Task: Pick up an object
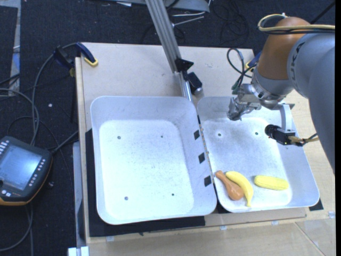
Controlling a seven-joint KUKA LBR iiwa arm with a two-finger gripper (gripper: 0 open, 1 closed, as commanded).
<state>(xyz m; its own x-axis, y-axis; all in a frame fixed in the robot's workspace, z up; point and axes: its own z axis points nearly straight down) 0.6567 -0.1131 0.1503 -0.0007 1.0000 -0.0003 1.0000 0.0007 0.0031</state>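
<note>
Three objects lie near the front of the right bin (256, 148): a yellow banana (241, 184), an orange-brown drumstick-shaped piece (229, 186) touching the banana's left side, and a short yellow piece (271, 182) to their right. My gripper (235, 113) hangs over the back of the same bin, well behind the objects, with nothing seen between its fingers.
The left bin (144, 159) sits beside the right one, their rims meeting in the middle. A slanted metal rail (168, 33) crosses the back of the bench. A blue and yellow clamp (85, 55) is at the bench's back left corner.
</note>
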